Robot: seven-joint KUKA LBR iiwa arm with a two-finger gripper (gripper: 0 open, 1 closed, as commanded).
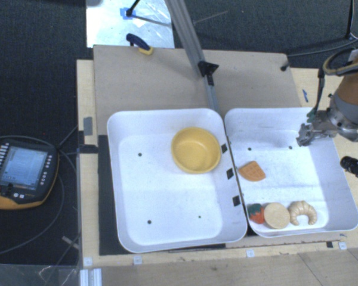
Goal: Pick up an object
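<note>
Contents, 2 shallow white bins on worktop. Left bin: 1 round yellow plastic bowl, upright. Right bin: 1 orange wedge-shaped toy near centre; along front wall, 1 red-green toy, 1 round tan biscuit-like disc, 1 beige croissant-shaped toy. Gripper hangs over right bin's rear, nothing between its jaws; spread cannot be told. Toys likely light, stiff; wedge stands apart, best taken across its narrow sides.

Bright, even overhead light; white bins glare slightly; picture soft throughout.
</note>
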